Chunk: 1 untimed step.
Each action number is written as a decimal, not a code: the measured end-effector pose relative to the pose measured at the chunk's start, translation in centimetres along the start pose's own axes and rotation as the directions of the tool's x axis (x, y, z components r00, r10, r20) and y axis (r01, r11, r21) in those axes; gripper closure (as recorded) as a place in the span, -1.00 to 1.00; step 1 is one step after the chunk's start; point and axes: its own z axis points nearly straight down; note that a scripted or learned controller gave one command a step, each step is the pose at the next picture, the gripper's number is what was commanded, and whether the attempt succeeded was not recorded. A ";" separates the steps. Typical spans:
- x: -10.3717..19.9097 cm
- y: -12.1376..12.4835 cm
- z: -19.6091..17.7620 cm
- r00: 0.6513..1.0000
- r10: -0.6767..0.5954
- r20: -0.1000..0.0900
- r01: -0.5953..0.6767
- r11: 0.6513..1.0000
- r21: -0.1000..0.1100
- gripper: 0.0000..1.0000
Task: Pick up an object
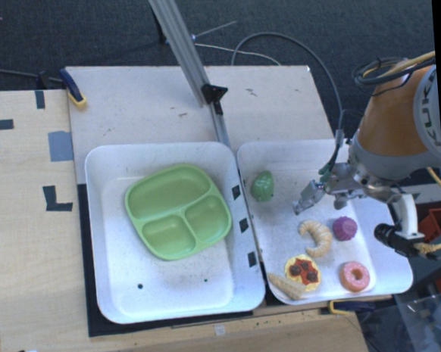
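My jaws (307,200) hang above the right bin (280,155), holding nothing, just above the croissant (316,236); spread indiscernible.

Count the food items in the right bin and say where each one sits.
5. Green one near the bin's left wall; croissant in the middle; purple one right of it; tart at the front; pink donut front right. The arm may hide others.

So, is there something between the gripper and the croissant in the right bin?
Nothing visible. The gripper hangs over bare bin floor in the right bin, just up and left of the croissant. The purple piece lies off to the croissant's right, not between them.
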 end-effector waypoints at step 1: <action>0.0 0.0 0.0 1.000 0.000 0.000 0.000 1.000 0.000 -1.00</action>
